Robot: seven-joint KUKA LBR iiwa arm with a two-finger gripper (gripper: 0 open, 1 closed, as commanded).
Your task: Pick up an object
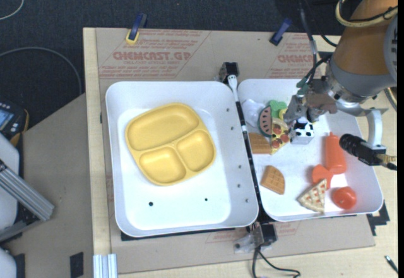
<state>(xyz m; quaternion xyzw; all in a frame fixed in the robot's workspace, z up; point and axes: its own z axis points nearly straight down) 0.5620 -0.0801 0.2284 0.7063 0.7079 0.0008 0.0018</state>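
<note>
My gripper (pixel 295 114) hangs low over the back of the right bin (pixel 360 204), right above a cluster of toy food. Under and beside it lie a watermelon slice (pixel 265 120), a green piece (pixel 277 108), a small pizza slice (pixel 278 136) and a black-and-white block (pixel 303 132). A brown toast piece (pixel 259 143) lies just left of the cluster. Nearer the front are a waffle (pixel 273 179), a sandwich wedge (pixel 314 196), an orange carrot-shaped toy (pixel 334 152) and a red tomato (pixel 344 197). I see nothing clearly held.
The left bin (pixel 120 194) holds a yellow divided plate (pixel 169 143). A black ridge (pixel 243 138) separates the two bins. The arm's orange band and grey wrist (pixel 363 49) lean in over the right bin's back corner. Blue clamps (pixel 134 28) hold the board's far edge.
</note>
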